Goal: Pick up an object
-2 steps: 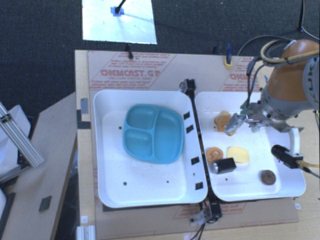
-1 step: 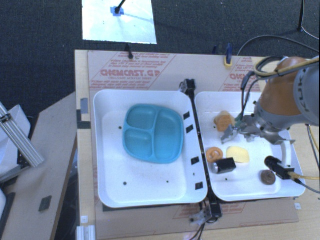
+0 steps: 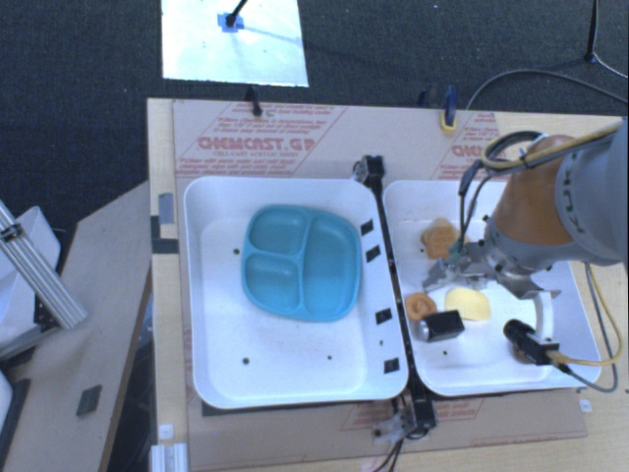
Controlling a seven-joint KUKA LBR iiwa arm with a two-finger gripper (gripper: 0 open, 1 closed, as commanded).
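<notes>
In the right bin (image 3: 580, 347) my gripper (image 3: 450, 267) hangs low over the bin's middle. Just above it lies a tan, lumpy piece (image 3: 438, 235). A pale yellow piece (image 3: 471, 305) rests right below the gripper, with a small orange piece (image 3: 421, 306) to its left. A black block (image 3: 444, 324) lies in front of those two. Nothing shows between the gripper and the bin floor that I can make out as held.
The left bin (image 3: 221, 362) holds a blue divided plate (image 3: 301, 263). A black hinge strip (image 3: 385, 264) runs between the two bins. The grey arm with its orange band (image 3: 531, 205) covers the right bin's far right part.
</notes>
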